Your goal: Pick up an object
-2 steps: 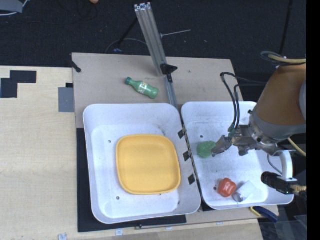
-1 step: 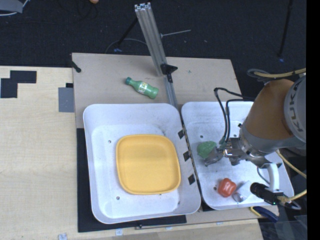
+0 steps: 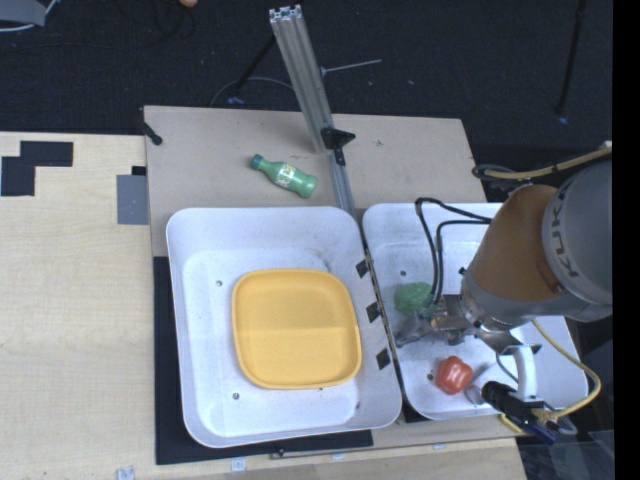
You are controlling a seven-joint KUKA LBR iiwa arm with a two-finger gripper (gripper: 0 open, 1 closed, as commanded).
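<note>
In the right bin, a green lumpy object lies near the left wall. My gripper reaches in from the right and sits just below the green object, close to it or touching it. A red, pepper-like object rests on the bin floor near the front, a little below and right of the gripper. The orange band of the arm covers the middle of the right bin.
The left bin holds a square yellow plate. A small green bottle lies on the bench behind the bins. A slanted metal rail stands at the back. Black cables run across the right bin.
</note>
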